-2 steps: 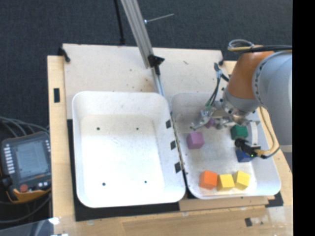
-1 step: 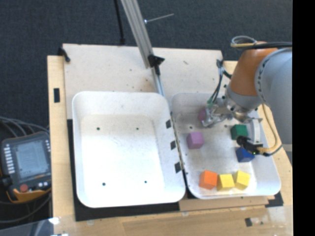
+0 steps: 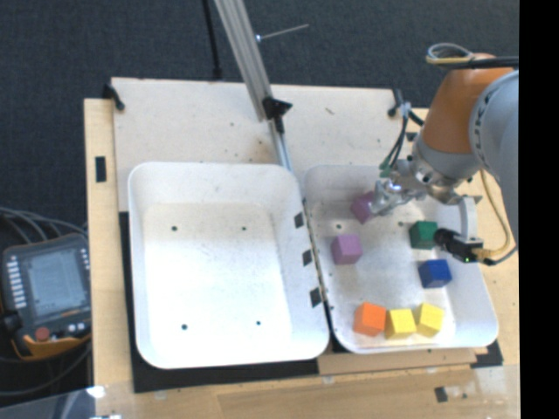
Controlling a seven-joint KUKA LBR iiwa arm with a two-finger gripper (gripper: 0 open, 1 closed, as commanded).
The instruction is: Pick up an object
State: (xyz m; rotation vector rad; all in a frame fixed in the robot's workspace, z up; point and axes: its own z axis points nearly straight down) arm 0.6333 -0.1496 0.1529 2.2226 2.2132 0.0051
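Right white bin point(image 3: 489, 321): claw point(image 3: 377, 204) against a mauve block point(image 3: 361, 208), finger spread impossible to tell.

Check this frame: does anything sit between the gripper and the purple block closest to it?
Nothing visible does. The gripper is right at the upper purple block in the right bin. The second purple block lies apart, nearer the camera, out of the way.

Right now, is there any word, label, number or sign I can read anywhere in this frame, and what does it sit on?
None can be read.
Teach pendant on the floor: its screen and keys are too blurred to read.
Coloured blocks, such as the orange block, show no markings.
Both white bins, such as the left bin, carry no lettering.
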